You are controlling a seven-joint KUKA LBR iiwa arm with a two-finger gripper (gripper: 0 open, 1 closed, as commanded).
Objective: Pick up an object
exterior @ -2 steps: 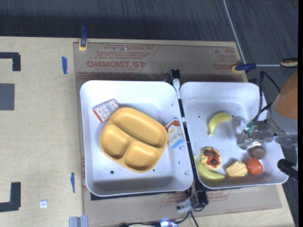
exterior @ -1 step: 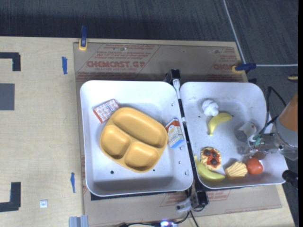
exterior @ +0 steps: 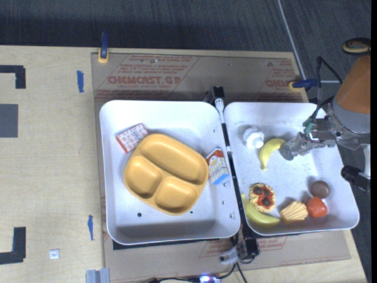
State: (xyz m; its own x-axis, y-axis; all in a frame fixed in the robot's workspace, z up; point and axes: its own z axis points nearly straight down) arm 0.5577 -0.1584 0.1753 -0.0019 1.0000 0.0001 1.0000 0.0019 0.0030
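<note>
Arm reaches in, seemingly low.

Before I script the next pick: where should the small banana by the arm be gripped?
Grip the banana across its thick middle, coming straight down. It lies flat and curved, its upper end close beside the pincer; the narrow width across the curve likely suits two fingers best.

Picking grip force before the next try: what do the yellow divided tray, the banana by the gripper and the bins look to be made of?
Yellow divided tray: likely moulded plastic, smooth with soft highlights on rounded humps.
Banana by the gripper: probably toy plastic, uniform glossy yellow, no blemishes.
Bins: white, thin rounded walls with a light sheen; plastic seems likely, though painted metal can't be excluded.
</note>
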